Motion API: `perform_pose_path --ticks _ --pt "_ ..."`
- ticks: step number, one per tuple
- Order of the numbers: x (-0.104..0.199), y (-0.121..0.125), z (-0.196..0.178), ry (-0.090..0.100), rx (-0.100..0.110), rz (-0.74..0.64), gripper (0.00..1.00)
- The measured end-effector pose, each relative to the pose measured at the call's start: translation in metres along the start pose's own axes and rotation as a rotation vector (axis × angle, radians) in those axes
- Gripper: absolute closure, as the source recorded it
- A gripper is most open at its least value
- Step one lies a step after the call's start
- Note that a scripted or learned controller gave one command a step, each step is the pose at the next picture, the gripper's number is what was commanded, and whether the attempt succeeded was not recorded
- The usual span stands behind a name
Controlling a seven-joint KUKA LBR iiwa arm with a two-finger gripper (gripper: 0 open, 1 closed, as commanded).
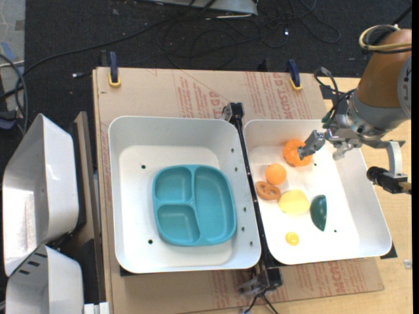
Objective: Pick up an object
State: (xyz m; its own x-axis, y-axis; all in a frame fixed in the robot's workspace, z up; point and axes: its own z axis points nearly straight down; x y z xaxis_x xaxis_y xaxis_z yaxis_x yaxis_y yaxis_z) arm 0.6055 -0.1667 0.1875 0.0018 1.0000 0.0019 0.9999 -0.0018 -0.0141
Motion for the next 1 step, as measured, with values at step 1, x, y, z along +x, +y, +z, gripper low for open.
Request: perform_pose_path --ticks 1 --pt "0.0005 0.0032 -0.0088 -0.002 -0.014 -0.003 0.0"
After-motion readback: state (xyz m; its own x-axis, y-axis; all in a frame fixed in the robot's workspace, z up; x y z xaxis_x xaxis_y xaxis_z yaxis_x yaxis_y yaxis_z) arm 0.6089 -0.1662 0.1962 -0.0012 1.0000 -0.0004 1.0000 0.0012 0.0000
